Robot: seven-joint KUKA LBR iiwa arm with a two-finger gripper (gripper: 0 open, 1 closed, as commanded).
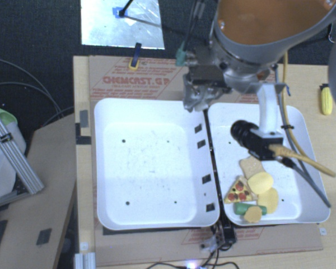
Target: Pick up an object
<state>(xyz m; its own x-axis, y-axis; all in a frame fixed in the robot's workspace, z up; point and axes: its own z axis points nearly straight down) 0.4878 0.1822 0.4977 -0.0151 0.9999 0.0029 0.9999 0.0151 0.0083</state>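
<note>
Several toy food pieces lie bunched in the front left corner of the right bin (pixel 302 150): a tan toast slice (pixel 250 166), a yellow round piece (pixel 260 182), a pizza slice (pixel 239 191), a green piece (pixel 243 208) and a pale yellow piece (pixel 271 200). My gripper (pixel 198 98) hangs over the far end of the divider between the two bins, well behind the food and not touching any of it. The arm's large grey and orange body covers the back of the right bin.
The left bin (pixel 145 167) sits beside the right one on a cardboard sheet (pixel 129 80). A yellow tool (pixel 326 100) lies on the bench at far right. A shiny metal sheet (pixel 122 14) and a small blue and yellow clip (pixel 135 56) are behind the bins.
</note>
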